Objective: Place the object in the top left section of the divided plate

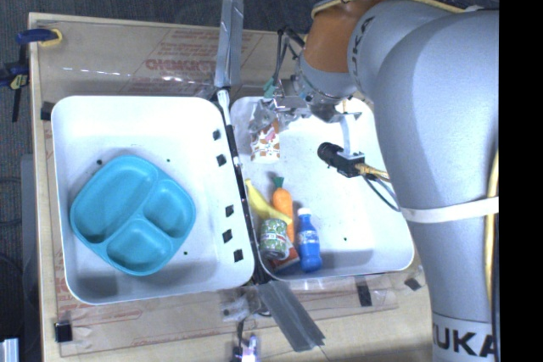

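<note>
The blue divided plate (132,214) lies in the left bin (85,119), with its three sections bare. My gripper (273,109) is low over the far left corner of the right bin (373,216). A small white and orange pouch (266,142) sits directly below the gripper, touching or nearly touching it. I cannot tell whether the pouch is held. The grey arm with its orange band (335,34) comes in from the right and covers the far right part of that bin.
Along the right bin's left wall lie a yellow banana (254,199), an orange carrot (282,204), a green-labelled can (274,237) and a blue bottle (308,242). A raised divider (227,174) separates the two bins.
</note>
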You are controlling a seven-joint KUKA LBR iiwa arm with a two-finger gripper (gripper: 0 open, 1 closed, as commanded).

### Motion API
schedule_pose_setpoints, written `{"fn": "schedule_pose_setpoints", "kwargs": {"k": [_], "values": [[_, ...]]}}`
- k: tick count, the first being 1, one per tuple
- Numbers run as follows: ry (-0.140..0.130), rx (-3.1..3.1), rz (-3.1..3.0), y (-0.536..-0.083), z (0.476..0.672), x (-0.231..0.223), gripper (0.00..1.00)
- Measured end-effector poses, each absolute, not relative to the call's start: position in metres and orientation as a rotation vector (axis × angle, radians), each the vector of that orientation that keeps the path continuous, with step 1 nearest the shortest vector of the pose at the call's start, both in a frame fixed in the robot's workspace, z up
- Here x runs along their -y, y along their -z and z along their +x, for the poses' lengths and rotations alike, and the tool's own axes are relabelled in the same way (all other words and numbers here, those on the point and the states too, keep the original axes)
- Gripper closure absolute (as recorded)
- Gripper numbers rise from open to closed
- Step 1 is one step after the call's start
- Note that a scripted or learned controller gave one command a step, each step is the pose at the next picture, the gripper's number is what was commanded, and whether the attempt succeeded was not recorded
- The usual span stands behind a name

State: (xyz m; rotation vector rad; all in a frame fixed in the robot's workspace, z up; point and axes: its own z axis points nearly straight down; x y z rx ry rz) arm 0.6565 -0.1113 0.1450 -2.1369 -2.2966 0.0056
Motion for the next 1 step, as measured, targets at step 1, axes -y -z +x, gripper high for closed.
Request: {"fn": "schedule_pose_setpoints", "kwargs": {"k": [1], "values": [[-0.010, 2.474, -1.952, -0.1042, 0.6590, 0.1038, 1.00]]}}
